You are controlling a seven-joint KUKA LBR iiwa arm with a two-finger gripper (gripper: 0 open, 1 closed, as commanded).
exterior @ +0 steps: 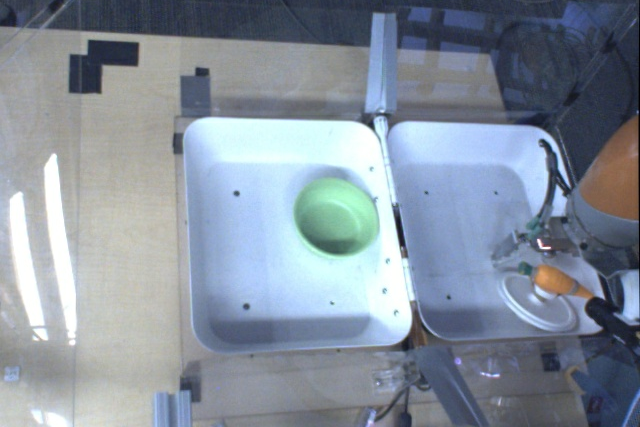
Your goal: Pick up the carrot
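In the right bin (450, 215), your carrot (556, 281) lies on a white lid (535, 303) at the near right corner, long axis running left-right; the pincer (522, 251) hovers just up-left of it, grip state impossible to tell

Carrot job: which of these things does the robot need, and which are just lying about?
Needed:
small orange carrot, right bin
robot's claw, just above-left of it

Lying about:
round green plastic bowl, left bin
white round lid under the carrot
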